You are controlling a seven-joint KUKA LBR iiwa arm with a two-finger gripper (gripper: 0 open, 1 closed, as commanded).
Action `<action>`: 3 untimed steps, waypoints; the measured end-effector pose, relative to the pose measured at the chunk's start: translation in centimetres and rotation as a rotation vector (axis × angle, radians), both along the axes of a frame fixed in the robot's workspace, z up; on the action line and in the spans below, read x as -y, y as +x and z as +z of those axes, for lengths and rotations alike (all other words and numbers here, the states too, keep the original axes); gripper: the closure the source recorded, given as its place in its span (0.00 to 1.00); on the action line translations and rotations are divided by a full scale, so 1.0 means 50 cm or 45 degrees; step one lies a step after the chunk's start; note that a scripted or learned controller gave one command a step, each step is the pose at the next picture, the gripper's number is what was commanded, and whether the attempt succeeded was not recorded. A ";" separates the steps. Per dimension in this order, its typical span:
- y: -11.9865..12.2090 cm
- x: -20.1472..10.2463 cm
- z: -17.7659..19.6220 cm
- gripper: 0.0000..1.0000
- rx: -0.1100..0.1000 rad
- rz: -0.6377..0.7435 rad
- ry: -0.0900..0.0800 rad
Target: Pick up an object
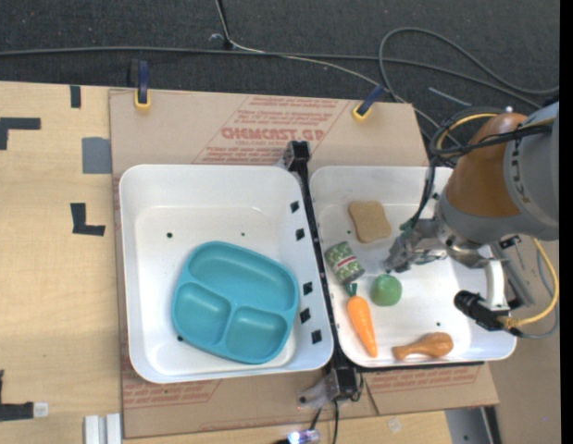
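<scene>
In the right bin (453,181) lie a tan bread slice (369,220), a small green patterned can (343,261), a green round fruit (387,290), an orange carrot (362,326) and a brown drumstick-shaped piece (423,348). My gripper (400,257) hangs low over the bin's middle, just above and to the right of the green fruit. Nothing shows between its fingers. The arm's grey and orange wrist (490,188) covers the bin's right side.
The left bin (143,248) holds a turquoise divided plate (234,302). A black clip strip (309,248) runs between the bins. Cables (425,54) loop behind the bench at the upper right. Brown cardboard lies under both bins.
</scene>
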State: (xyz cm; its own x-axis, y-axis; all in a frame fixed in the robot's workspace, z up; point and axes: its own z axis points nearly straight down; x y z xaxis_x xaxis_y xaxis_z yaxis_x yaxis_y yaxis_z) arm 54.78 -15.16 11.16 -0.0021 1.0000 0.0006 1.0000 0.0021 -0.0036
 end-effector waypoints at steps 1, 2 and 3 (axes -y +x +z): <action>0.008 0.007 0.087 1.00 0.008 -0.002 -0.002; 0.014 0.027 0.200 1.00 0.010 -0.002 -0.003; 0.014 0.027 0.208 1.00 0.005 -0.001 -0.001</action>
State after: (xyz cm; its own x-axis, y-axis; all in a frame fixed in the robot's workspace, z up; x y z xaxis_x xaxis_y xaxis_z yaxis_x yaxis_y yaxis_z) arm 55.49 -16.49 21.59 -0.0009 1.0000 -0.0003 1.0000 0.0009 0.0001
